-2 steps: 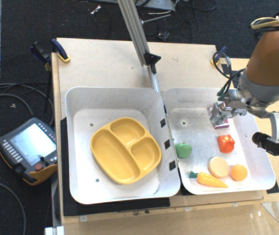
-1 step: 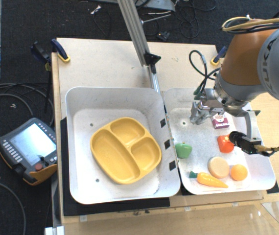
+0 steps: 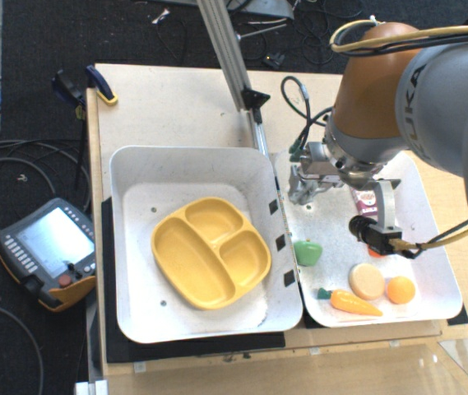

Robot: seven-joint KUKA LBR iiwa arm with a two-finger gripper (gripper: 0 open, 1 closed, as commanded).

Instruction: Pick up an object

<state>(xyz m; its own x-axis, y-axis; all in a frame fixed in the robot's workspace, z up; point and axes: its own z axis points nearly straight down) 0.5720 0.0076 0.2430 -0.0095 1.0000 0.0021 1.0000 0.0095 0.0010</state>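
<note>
Camera view: jaws (image 3: 306,189) hovering over right bin (image 3: 431,220), grip state unclear; green object (image 3: 308,252) lying just below, toward the front.

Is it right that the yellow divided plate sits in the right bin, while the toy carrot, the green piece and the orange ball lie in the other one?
Not quite. The camera view shows the yellow divided plate in the left bin. The toy carrot, the green piece and the orange ball lie in the right bin, where the arm is reaching.
</note>
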